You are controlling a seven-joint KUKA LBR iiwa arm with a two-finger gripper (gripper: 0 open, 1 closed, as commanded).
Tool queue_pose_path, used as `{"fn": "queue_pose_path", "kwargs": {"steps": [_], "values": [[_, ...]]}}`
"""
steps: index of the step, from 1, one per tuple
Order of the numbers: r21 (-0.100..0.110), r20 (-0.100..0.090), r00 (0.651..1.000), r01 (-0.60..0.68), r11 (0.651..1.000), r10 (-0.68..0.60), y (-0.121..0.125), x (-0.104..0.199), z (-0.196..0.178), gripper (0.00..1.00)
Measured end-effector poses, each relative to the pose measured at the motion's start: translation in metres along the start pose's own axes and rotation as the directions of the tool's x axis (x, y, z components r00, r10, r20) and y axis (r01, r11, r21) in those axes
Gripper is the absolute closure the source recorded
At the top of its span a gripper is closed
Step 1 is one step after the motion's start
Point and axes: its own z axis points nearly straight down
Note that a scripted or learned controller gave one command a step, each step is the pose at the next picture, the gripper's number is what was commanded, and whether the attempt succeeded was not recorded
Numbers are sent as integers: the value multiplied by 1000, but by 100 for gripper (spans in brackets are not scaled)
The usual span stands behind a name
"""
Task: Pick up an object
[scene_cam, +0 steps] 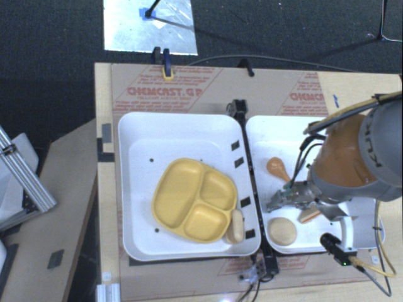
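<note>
Cardboard-covered bench [189, 83] with two white bins. Far left of the pincer sits a yellow divided plate [195, 199] in the left bin [138, 168]. The pincer [291, 197] hangs over the right bin [283, 134], can't tell its spread; orange spoon [277, 168] just above it, round beige piece [283, 231] just below.

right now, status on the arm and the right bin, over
Gripper low in the right bin, fingers unclear. Round tan bun-shaped piece just below it, orange spoon-shaped piece above. Yellow divided plastic plate in left bin.
</note>
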Motion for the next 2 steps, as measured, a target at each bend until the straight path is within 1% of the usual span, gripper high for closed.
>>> {"fn": "queue_pose_path", "kwargs": {"steps": [1, 2], "values": [[-4, 1, 1000, 1, 1000, -1, 1, 0, -12, 100], [-7, 2, 1000, 3, 1000, -3, -2, 1, -55, 100]]}}
